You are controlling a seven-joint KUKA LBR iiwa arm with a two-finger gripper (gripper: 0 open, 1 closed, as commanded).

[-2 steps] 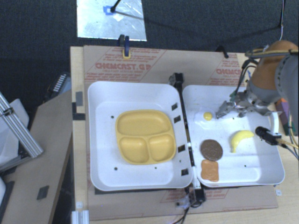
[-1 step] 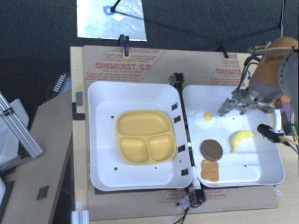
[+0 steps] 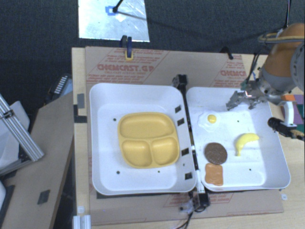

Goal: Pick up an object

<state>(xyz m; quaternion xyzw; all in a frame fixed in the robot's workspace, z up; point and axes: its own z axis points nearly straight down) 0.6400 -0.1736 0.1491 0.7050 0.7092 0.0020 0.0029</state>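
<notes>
The right bin (image 3: 272, 175) holds a yellow banana (image 3: 245, 141), a fried egg with a yellow yolk (image 3: 210, 119), a round brown patty (image 3: 216, 152) and an orange-brown toast piece (image 3: 214, 174). My gripper (image 3: 240, 100) hangs over the bin's far part, up and right of the egg and above the banana. Its fingers spread apart with nothing between them. The arm comes in from the right edge.
The left bin (image 3: 102, 128) carries a yellow three-compartment tray (image 3: 145, 139). A black divider strip (image 3: 185, 128) with clips runs between the two bins. A metal plate (image 3: 113, 13) lies beyond the bench at the top left.
</notes>
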